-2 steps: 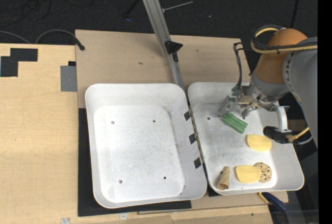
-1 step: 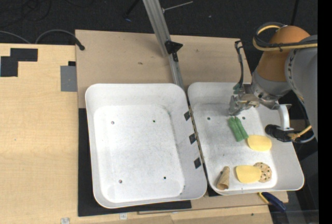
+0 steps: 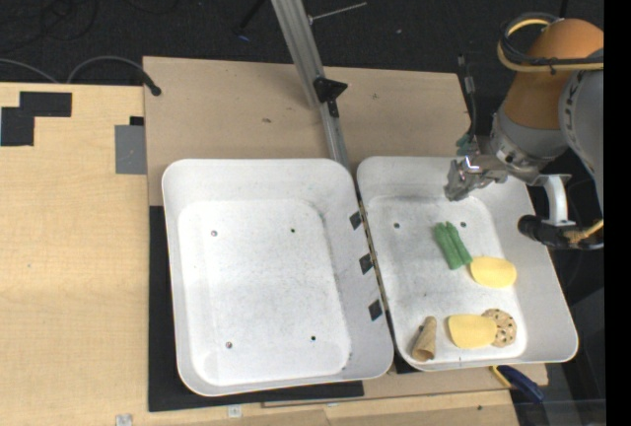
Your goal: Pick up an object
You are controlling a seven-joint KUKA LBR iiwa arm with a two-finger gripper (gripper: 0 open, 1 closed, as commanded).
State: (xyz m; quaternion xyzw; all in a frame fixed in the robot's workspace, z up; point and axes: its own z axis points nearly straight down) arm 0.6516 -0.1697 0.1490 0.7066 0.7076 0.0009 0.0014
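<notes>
- Left bin (image 3: 187, 179): a shallow white tray that lay on the bench, touching the right bin along a seam set with black clips (image 3: 365, 262).
- Right bin (image 3: 552, 335): it held every object, all in its near half.
- Cone (image 3: 425, 339): tan, near the front wall.
- Green stick (image 3: 453, 245): mid-bin, lying at a slant.
- Yellow pieces: one (image 3: 492, 271) just beside the stick, one (image 3: 470, 331) near the front, touching a cookie (image 3: 501, 326).
- Gripper (image 3: 459, 179): it hung over the far part of the right bin, above and apart from the stick; its opening could not be told.
</notes>
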